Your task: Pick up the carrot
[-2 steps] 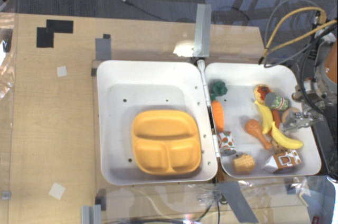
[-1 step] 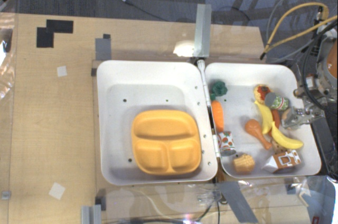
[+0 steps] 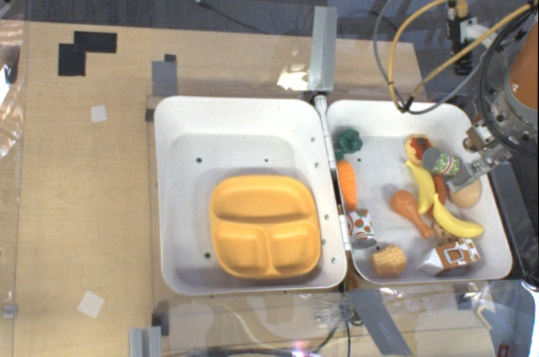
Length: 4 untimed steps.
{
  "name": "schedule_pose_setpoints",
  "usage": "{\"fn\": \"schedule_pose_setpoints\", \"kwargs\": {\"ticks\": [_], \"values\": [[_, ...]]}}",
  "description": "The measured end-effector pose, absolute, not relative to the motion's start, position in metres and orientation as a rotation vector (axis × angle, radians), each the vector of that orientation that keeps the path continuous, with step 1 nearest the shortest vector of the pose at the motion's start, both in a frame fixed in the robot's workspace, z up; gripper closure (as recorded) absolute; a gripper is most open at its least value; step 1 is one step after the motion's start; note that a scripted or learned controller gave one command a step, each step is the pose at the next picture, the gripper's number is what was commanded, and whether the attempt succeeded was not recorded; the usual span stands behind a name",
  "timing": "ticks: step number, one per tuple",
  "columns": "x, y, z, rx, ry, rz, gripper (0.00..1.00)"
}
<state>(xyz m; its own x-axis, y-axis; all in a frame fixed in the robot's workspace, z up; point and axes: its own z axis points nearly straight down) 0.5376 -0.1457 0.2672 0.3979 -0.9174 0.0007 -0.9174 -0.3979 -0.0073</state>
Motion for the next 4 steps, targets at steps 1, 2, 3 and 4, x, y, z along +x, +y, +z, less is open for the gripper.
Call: {"fn": "schedule_pose_setpoints", "kwargs": {"ticks": [1,2,3,4], "values": [[0.488,-0.133,0.276,-3.037,0.791,-0.007,1.0],[0.49,-0.131,0.287,-3.033,0.793,-0.013,1.0],[0.521,-0.187,0.367,-3.096,0.529,-0.018,1.0],[0.521,-0.205,0.206,-3.119,0.311,0.01,1.0]]}}
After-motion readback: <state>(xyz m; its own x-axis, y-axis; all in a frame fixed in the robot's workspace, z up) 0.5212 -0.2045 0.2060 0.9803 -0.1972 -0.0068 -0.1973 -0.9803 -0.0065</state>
